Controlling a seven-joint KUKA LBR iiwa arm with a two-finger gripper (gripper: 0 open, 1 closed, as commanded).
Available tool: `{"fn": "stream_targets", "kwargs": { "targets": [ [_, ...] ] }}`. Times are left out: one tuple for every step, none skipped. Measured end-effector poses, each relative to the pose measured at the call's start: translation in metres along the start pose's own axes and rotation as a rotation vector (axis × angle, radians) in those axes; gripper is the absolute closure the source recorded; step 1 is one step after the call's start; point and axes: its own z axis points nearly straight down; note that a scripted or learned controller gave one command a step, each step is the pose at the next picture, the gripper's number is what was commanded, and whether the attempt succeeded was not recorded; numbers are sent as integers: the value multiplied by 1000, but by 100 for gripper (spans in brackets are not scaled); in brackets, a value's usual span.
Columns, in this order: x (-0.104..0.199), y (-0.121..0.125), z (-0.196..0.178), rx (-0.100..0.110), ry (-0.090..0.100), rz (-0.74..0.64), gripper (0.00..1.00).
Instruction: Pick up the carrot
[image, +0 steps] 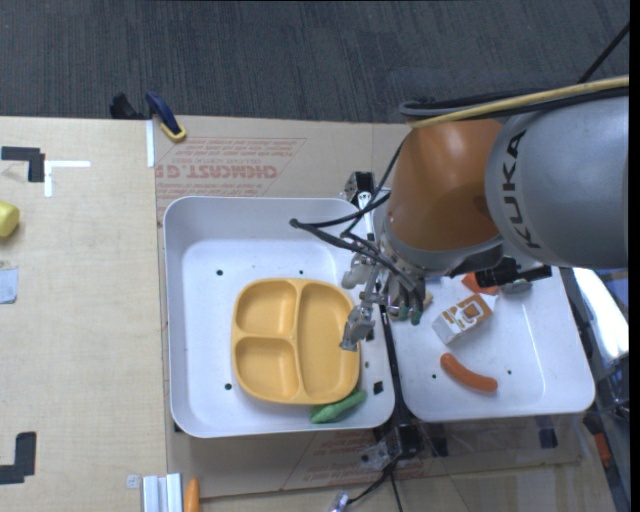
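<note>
**End effector at the bin divide, carrot off to its right**

Hovering at the right rim of the yellow divided plate (296, 340), over the wall where the two bins meet: the end effector (362, 322). Open or closed — cannot tell; too small and too cluttered with cables to judge. Nothing visibly held.

Well apart from the plate, in the right bin (560, 385), toward its near edge: the carrot (469, 373), orange, slender, lying flat on the bin floor. Long axis running roughly left to right, tilted slightly down at its far-from-plate end. From the end effector, away from the plate and a little toward the near edge.

Also right of the plate, just above the carrot: a small white and orange carton (464, 318). Touching the plate's near edge in the left bin (190, 300): a green pod-shaped vegetable (337, 407).

Likely needed next: a shift across the divide, away from the plate, with the closing direction set across the carrot's long axis.
</note>
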Motion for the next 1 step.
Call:
{"fn": "stream_targets", "kwargs": {
  "targets": [
    [48, 63, 84, -9, -15, -143, 0]
  ]
}}
